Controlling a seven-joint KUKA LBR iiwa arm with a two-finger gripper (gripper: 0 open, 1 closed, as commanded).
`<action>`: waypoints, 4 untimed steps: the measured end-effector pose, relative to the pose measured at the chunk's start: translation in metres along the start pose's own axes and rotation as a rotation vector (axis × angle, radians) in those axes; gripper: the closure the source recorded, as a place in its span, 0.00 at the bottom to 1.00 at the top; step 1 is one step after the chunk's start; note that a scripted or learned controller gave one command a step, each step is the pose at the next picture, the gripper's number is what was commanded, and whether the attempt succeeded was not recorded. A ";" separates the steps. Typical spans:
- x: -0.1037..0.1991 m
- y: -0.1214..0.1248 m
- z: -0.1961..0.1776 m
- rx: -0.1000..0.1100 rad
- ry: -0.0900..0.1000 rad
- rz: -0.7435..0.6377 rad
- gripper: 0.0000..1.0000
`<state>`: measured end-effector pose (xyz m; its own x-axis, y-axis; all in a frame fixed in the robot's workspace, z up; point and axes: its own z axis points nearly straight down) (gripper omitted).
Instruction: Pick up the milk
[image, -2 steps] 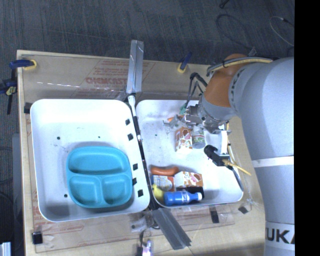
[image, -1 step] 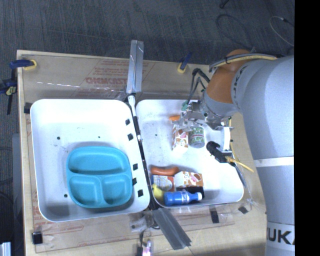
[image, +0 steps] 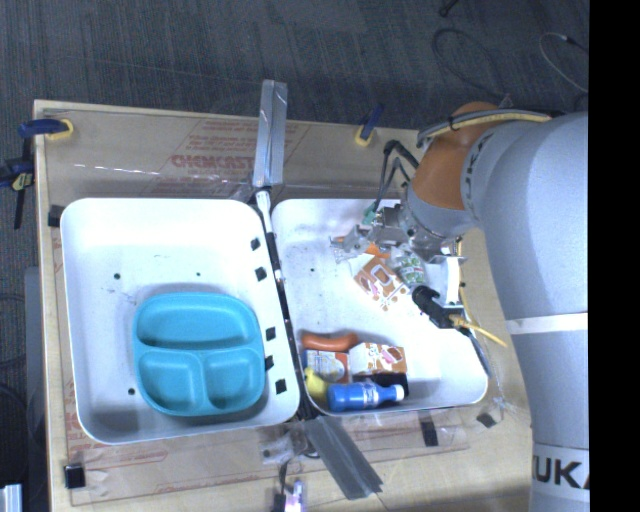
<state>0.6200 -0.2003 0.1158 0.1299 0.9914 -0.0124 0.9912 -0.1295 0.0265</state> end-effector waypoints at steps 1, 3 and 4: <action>-0.001 0.002 0.024 0.022 0.011 -0.025 0.00; -0.014 -0.046 0.025 0.026 0.012 -0.052 0.00; 0.011 -0.050 0.026 0.034 0.013 -0.009 0.00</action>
